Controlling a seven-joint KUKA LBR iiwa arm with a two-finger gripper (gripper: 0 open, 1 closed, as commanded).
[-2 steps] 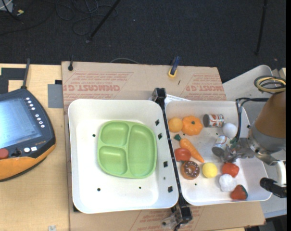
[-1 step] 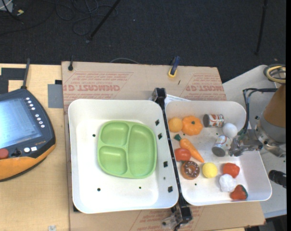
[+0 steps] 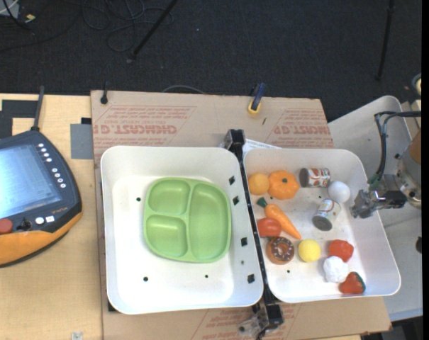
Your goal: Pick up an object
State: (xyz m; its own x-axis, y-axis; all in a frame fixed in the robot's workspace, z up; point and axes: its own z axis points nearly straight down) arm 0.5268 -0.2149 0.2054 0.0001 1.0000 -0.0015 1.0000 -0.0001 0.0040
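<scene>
The right white bin (image 3: 374, 176) holds several small items. At the back lie an orange (image 3: 258, 183), a small pumpkin (image 3: 283, 185), a can on its side (image 3: 315, 177) and a white ball (image 3: 338, 190). Mid-bin are a tilted small can (image 3: 324, 214), a carrot (image 3: 281, 219) and a red tomato (image 3: 269, 227). Toward the front are a chocolate donut (image 3: 279, 249), a lemon (image 3: 309, 250), a red pepper (image 3: 340, 249), a white lump (image 3: 334, 268) and a strawberry (image 3: 352, 282). My gripper (image 3: 363, 205) hangs at the bin's right rim, just right of the white ball and touching no item.
The left white bin (image 3: 122, 190) holds a green divided plate (image 3: 187, 219). A teach pendant (image 3: 26, 190) lies on the bench at far left. A yellow clamp (image 3: 255, 103) grips the cardboard at the back. Cables and the arm's base (image 3: 395, 154) stand right of the bins.
</scene>
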